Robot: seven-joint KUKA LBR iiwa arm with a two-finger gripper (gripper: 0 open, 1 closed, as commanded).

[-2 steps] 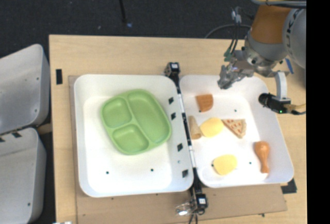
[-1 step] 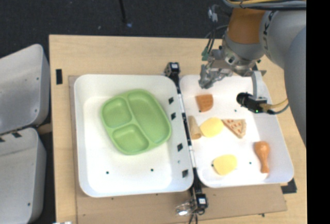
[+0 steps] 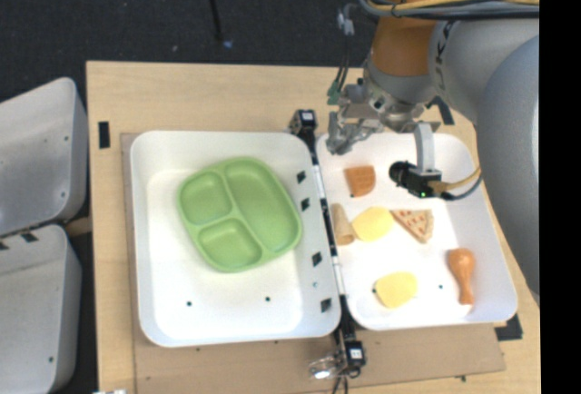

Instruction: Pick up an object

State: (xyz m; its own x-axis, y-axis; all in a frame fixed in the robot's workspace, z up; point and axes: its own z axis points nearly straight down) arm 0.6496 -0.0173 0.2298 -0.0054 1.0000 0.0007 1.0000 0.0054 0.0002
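- Your arm [image 3: 472,47] reaches in from the right, and its claw [image 3: 348,136] hangs over the far left corner of the right bin [image 3: 486,292], close to the divider between the two bins.
- You cannot tell from this angle whether the claw is apart or together; nothing is seen between its tips.
- Just in front of the claw lies a brown block [image 3: 360,181], apart from it.
- Nearer you, a tan wedge [image 3: 341,224] lies against the divider, touching or just beside a yellow lump [image 3: 372,223].
- A pizza slice [image 3: 414,224] sits just to the right of that lump.
- A second yellow piece [image 3: 396,290] lies near the front of the right bin.
- An orange drumstick [image 3: 463,272] lies toward the right wall.
- The left bin [image 3: 154,310] holds a green divided tray [image 3: 239,213] with three compartments, set at a slant.
- Both bins sit side by side on the wooden counter [image 3: 109,93].
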